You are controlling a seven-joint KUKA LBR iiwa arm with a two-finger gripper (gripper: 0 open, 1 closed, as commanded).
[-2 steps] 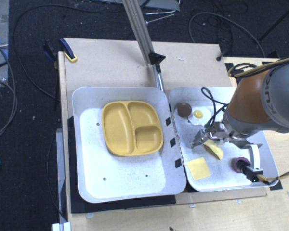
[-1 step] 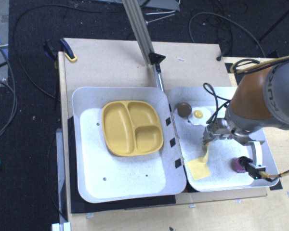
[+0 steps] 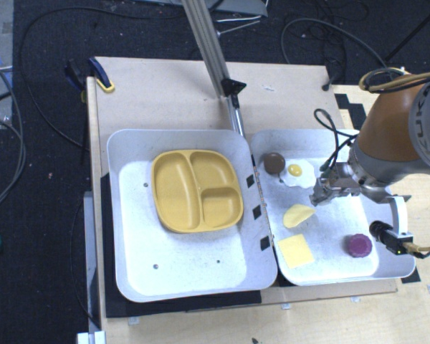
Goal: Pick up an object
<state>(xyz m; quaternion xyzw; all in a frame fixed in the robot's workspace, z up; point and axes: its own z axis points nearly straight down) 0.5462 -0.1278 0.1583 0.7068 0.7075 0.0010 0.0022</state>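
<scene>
Bench, two white bins (image 3: 129, 264). Gripper (image 3: 322, 194) low in right bin, finger state unclear; yellow chip (image 3: 298, 215) just beside, fried egg (image 3: 297, 172) near.

In the right bin (image 3: 387, 267), the toy egg (image 3: 297, 172), brown ball (image 3: 274, 163), yellow slice (image 3: 298, 215) and cheese square (image 3: 295, 251) crowd the left half; the purple piece (image 3: 358, 245) stands apart, lower right.

Two white bins (image 3: 129, 278), one yellow tray (image 3: 197, 190), five small toy foods (image 3: 299, 251).
</scene>
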